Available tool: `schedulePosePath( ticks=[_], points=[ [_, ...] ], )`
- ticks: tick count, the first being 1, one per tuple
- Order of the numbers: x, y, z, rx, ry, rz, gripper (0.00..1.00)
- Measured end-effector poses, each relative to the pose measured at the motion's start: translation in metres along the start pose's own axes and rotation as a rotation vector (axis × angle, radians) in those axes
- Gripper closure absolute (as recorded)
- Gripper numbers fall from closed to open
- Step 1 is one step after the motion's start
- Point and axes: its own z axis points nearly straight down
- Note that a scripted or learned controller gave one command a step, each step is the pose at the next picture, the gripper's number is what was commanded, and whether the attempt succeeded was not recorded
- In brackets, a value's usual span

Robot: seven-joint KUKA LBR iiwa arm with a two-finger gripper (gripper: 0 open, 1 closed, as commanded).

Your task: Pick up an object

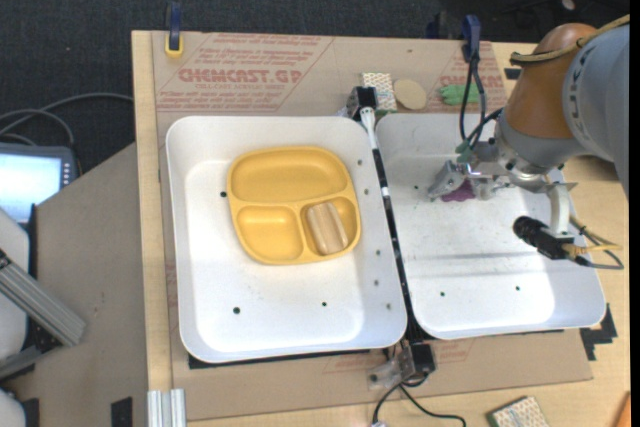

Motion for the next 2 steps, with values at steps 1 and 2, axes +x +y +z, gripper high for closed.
schedulePosePath(
  ticks=[1, 2],
  points=[
    [-0.001, 0.002, -0.011, -0.005, -0.002, 0.0, 1.0],
    [0.061, -0.004, -0.107, -0.016, -0.001, -0.008, 1.0]
  ],
)
